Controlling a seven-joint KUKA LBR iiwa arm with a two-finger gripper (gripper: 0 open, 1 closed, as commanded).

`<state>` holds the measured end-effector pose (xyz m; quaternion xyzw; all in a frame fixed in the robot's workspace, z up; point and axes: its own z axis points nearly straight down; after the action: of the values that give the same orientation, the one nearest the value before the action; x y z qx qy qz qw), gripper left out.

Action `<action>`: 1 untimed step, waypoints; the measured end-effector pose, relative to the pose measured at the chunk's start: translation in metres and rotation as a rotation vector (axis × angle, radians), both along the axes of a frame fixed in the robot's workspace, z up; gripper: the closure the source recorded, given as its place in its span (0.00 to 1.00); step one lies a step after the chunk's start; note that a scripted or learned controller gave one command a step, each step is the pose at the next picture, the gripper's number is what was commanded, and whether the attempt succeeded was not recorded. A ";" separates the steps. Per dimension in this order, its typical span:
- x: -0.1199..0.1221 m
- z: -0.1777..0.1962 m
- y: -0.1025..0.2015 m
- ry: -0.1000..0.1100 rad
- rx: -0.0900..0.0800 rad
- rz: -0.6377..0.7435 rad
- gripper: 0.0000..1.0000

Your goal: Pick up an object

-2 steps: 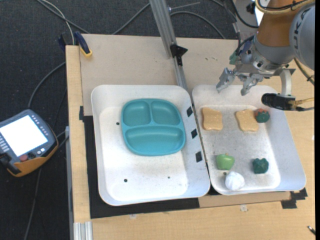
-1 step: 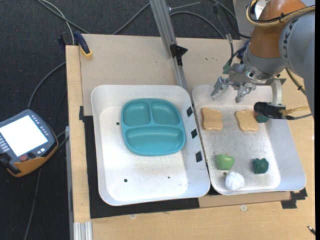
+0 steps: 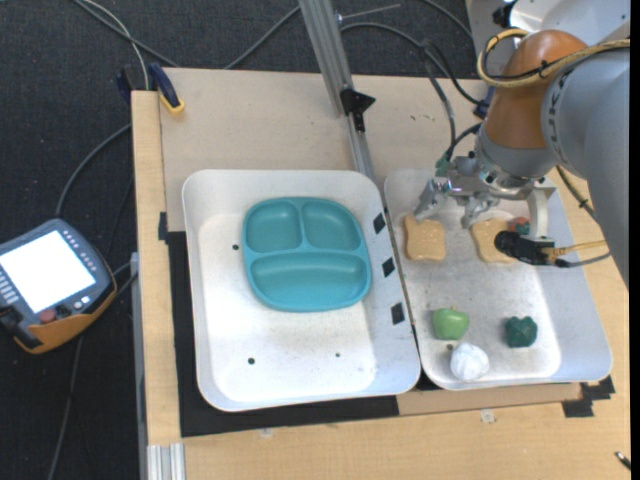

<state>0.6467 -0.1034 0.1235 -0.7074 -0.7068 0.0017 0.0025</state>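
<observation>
- The arm reached in from the upper right of the frame, and its hand (image 3: 455, 196) hung over the upper part of the right bin (image 3: 580, 353).
- The fingers (image 3: 428, 203) stood apart with nothing between them.
- The step in hand looked like the approach: the hand was low over the bin, but no object was gripped yet.
- The nearest candidate was a tan toast (image 3: 425, 238), lying flat just below and left of the hand.
- A second toast (image 3: 490, 240) lay to its right, partly covered by a black part of the arm's fittings.
- The next move probably called for lowering and centring the fingers over one toast, then closing on it; a flat piece is likely hard to pinch.
- Lower in the same bin lay a green apple (image 3: 451, 322), a dark green piece (image 3: 519, 331) and a white ball (image 3: 468, 361), near one another and well apart from the hand.
- The left bin (image 3: 215, 368) held a teal divided plate (image 3: 305, 252).
- A metal pole (image 3: 330, 38) rose at top centre, by the bins' dividing edge.
- Loose cables near the wrist could get in the way.
- A handheld screen (image 3: 45, 283) lay at the far left, off the surface (image 3: 250, 118).
</observation>
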 end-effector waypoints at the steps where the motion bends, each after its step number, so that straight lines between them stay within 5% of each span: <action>1: 0.003 -0.035 0.001 -0.009 0.002 0.001 0.00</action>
<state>0.6494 -0.1026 0.0888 -0.7071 -0.7071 -0.0020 0.0000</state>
